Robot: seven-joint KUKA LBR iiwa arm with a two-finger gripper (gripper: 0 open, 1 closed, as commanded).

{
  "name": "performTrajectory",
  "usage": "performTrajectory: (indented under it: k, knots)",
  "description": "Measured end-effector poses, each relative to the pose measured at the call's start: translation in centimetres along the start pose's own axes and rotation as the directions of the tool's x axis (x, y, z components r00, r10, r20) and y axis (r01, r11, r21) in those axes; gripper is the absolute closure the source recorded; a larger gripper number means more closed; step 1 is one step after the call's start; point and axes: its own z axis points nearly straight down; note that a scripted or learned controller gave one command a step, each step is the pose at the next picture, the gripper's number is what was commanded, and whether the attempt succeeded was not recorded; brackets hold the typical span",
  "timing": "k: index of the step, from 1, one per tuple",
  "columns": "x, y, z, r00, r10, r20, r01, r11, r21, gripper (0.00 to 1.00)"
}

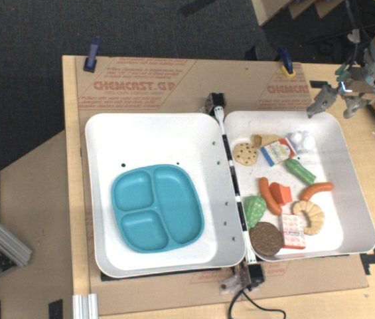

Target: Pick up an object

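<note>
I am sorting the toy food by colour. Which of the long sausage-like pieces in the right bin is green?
The green one lies below the small carton, toward the bin's far right. The two others, one beside the red block and one at right, are orange-red.

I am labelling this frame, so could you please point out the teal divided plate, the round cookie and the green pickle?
teal divided plate (157, 207): camera view, centre ridge.
round cookie (245, 153): camera view, middle.
green pickle (300, 171): camera view, mid-body.
</note>
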Motion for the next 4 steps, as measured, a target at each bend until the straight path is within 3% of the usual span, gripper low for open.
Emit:
performTrajectory:
  k: [1,2,3,4]
  knots:
    - [-1.9,-3.2,13.8,1.0,-0.003,-0.004,0.003,1.0,-0.003,0.0]
    - [4.7,-7.0,15.0,1.0,-0.004,-0.004,0.004,1.0,0.006,0.0]
    - [4.3,-6.8,13.9,1.0,0.0,0.0,0.0,1.0,-0.001,1.0]
    - [15.8,-6.3,4.3,1.0,-0.012,-0.003,0.012,1.0,-0.011,1.0]
